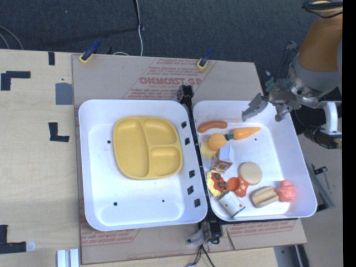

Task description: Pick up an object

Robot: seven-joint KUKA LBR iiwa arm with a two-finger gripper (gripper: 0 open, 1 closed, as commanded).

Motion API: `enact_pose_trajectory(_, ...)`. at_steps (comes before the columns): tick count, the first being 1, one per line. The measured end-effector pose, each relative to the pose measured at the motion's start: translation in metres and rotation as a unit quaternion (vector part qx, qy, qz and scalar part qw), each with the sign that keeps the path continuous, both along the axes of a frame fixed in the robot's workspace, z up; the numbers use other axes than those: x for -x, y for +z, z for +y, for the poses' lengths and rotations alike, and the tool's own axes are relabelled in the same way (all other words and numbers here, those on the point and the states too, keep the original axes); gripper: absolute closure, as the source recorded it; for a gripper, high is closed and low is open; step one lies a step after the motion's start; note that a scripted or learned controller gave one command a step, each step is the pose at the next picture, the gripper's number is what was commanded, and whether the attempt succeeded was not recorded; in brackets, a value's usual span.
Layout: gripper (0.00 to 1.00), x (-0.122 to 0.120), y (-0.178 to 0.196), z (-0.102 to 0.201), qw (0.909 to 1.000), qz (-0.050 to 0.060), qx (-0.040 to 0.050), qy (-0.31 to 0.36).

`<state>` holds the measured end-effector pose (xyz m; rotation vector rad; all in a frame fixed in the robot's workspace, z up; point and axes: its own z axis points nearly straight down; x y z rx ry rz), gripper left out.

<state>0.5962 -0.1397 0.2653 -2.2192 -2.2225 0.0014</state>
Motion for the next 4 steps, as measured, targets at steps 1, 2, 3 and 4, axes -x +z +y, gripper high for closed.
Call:
enact_pose_trajectory(1,0.00,0.001,-0.185,0.028,1.0000,-0.002,-0.0002,-0.001)
enact_pose_trajectory(2,0.00,-0.041,-0.181,0.041,1.0000,-0.002,-0.0001,0.001)
enact_pose_trajectory(3,0.00,-0.068,-0.183,0.037,0.9999,0.010,-0.0018,-0.001)
enact_pose_trajectory(4,1.00,-0.069,-0.173,0.035,1.0000,0.006,0.0009,0.000)
